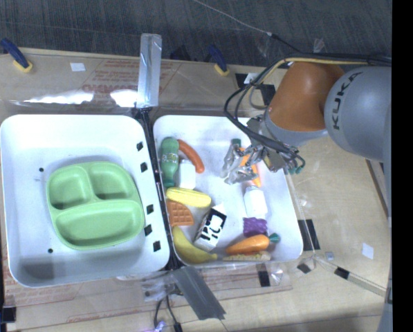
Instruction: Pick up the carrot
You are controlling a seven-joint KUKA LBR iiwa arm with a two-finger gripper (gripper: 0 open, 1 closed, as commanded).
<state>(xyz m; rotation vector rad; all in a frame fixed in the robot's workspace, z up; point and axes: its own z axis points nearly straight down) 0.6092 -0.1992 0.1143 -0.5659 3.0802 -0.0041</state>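
At the near edge of the right bin (289,206) lies the carrot (248,244), orange with a green tip pointing right, on its side against the bin's front wall, below the gripper (242,163) and well apart from it. Just above the carrot sits a purple toy (255,225), and above that a white bottle (254,200) reaches up toward the gripper. To the carrot's left is a black-and-white card (211,227) whose markings are too small to read, then a yellow banana (189,249) curving along the front wall. Left of the gripper lie a waffle (179,214), a yellow corn cob (187,198), a green bottle-shaped toy (169,159) and an orange-red sausage (191,155). The gripper hangs low over the bin's upper middle; its metal fingers blur together with something orange beside them, so whether they are spread or closed cannot be told. The grey arm (355,113) shows the letters "KUKA" on its side. The left bin (19,185), farther left, holds a green divided plate (93,203).
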